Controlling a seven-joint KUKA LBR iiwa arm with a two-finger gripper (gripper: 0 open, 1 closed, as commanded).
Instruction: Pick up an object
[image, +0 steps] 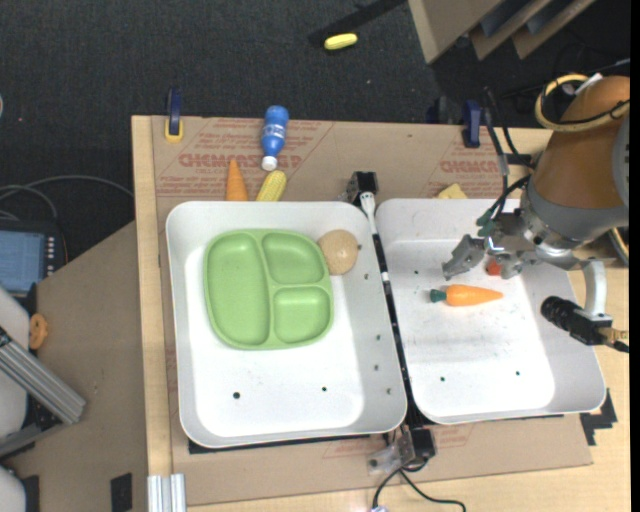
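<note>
1. One toy carrot (468, 295), orange with a green stub at its left end, lies on its side on the floor of the right bin (470, 380), in that bin's upper half, pointing left to right.
2. Just above the carrot hangs the pincer (478, 258), a grey metal assembly at the end of the arm (585, 150); one grey finger slants down and left to a tip near the carrot's green end. Nothing shows between its fingers, and whether they are spread or closed cannot be told from this angle.
3. A small red-orange piece (494, 267) shows right against the pincer's underside, just above the carrot; what it is cannot be made out.
4. The arm enters from the right, with its orange band above the grey wrist.
5. The left bin (270, 390) touches the right bin along a shared edge. In it sits a green divided plate (268, 289) with three compartments, and a tan round object (339, 250) rests beside the plate's upper right corner.
6. Beyond the bins, on the bench (330, 150), lie a blue and white bottle (273, 137), a yellow corn-like toy (271, 185) and a second orange carrot-shaped piece (235, 181), close together near the left bin's far edge.
7. A yellow object (341, 41) lies on the dark floor well beyond the bench.
</note>
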